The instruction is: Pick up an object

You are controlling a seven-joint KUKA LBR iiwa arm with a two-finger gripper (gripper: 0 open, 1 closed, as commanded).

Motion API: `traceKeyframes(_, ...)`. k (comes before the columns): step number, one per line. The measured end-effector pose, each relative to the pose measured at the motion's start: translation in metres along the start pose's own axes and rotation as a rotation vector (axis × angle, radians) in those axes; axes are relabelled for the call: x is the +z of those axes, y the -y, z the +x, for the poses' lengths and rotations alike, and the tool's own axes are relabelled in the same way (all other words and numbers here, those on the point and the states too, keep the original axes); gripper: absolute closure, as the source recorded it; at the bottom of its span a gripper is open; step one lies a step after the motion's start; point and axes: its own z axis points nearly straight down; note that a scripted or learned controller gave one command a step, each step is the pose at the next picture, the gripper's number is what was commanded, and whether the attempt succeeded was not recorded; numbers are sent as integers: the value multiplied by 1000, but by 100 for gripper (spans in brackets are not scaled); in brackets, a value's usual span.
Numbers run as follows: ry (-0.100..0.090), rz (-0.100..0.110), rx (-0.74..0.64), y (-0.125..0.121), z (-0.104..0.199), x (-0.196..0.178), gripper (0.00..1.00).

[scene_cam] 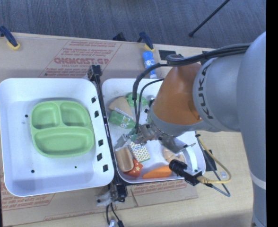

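The right bin [111, 86] holds several small items: a green packet [121, 119], a brown bread roll [125, 160], a checkered packet [140, 152], an orange carrot [157, 172] and a red piece [134, 169]. My gripper [133, 138] reaches down into this bin from under the orange wrist band [177, 98]. It sits just above the checkered packet and right of the green packet. The wrist hides most of it and covers the bin's middle and right side.
The left bin [11, 141] holds a green divided plate [62, 128]. A black clip strip [100, 126] runs between the bins. A blue tube [149, 60] lies on the cardboard behind the right bin. Cables [214, 176] trail at the right bin's front corner.
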Motion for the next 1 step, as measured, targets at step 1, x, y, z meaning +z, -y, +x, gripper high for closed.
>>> traceKeyframes(1,0,0,0,0,0,0,0)
